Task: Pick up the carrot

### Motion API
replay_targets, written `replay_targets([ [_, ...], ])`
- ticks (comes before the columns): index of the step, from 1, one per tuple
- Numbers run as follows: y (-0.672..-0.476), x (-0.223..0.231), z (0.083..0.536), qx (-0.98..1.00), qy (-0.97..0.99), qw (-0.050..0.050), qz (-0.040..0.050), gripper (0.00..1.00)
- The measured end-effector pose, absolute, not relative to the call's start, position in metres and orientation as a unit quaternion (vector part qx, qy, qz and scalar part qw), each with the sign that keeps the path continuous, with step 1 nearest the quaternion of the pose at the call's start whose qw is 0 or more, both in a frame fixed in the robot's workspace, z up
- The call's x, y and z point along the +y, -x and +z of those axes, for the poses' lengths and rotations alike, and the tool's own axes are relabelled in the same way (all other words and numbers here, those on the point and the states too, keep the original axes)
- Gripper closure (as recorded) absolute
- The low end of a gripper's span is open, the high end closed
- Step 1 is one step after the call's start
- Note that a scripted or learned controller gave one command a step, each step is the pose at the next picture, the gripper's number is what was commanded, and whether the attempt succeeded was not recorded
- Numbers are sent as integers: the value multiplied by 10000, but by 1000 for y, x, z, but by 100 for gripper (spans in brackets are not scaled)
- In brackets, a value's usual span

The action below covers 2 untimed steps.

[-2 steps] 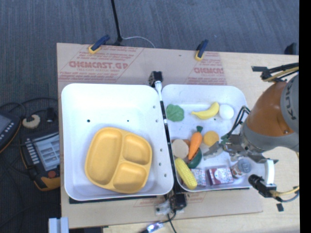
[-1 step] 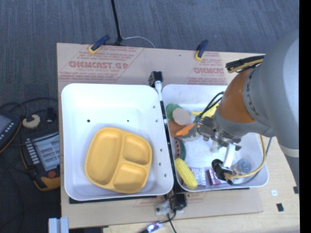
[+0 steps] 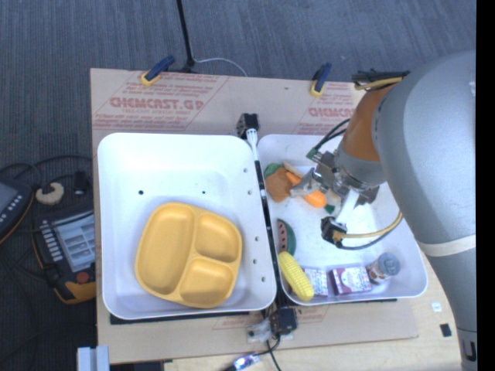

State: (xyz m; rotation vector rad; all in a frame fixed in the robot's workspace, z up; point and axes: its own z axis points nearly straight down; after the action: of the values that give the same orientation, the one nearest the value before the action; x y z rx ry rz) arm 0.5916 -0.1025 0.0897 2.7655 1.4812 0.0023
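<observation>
- The grey arm (image 3: 433, 153), its orange band (image 3: 362, 134) visible above the wrist, reaches in from the right over the right-hand white bin (image 3: 410, 280).
- The tool (image 3: 313, 185) hangs low over the upper left part of that bin, directly at the carrot (image 3: 292, 180); whether it is clenched or released cannot be told at this angle.
- The carrot, orange with a green leafy end (image 3: 276, 184), lies near the bin's left wall, its orange tip touching or partly hidden beneath the tool.
- Below the carrot, along the same wall, lie a watermelon slice (image 3: 286, 236) and a yellow corn cob (image 3: 295, 275).
- Two small cartons (image 3: 334, 280) and a small bottle (image 3: 384, 267) sit along the bin's front edge, well apart from the tool.
- A yellow cable (image 3: 371, 236) loops below the wrist.
- The left-hand white bin (image 3: 155, 161) holds a yellow divided plate (image 3: 189, 253).
- Both bins rest on a tabletop (image 3: 155, 103) covered with printed brown board, clamped at the back by a yellow and blue clamp (image 3: 158, 69).
</observation>
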Motion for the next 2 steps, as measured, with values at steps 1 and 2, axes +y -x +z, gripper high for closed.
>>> replay_targets([
  [1, -593, -103, 101, 4732, -8809, 45, 11, 100],
  [2, -520, -17, 186, 5254, -8509, -8, 11, 100],
])
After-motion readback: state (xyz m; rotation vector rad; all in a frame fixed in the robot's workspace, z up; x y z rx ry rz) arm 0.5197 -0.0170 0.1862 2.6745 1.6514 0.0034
